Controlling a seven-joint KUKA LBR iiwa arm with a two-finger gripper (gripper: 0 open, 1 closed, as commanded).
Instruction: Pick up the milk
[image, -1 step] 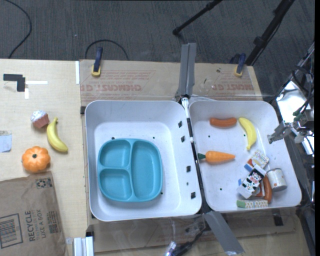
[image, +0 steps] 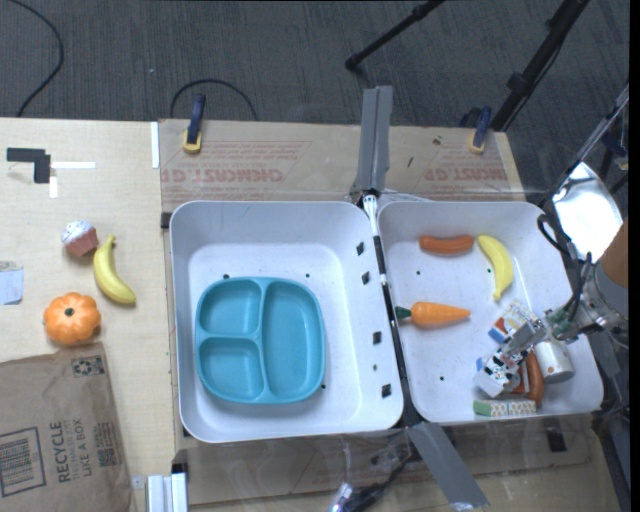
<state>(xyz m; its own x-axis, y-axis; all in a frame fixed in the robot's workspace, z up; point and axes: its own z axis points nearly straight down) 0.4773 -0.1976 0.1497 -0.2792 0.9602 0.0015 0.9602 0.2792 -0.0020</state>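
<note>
The gripper (image: 520, 342) hangs low in the right bin (image: 440, 395); whether it is clenched or released cannot be told. The milk carton (image: 497, 368) lies just beneath it, seemingly touching. Probably light, stiff and slick, the carton is best pinched across its flat sides.

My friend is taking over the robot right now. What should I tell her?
Gripper: low in the right bin, right at the milk carton; whether it grips is unclear.
Milk carton: in the near right corner, next to a sausage.
Also there: carrot, banana, another sausage. Blue plate in the left bin.
Done: reached the milk.
Left: grab and lift.
</note>
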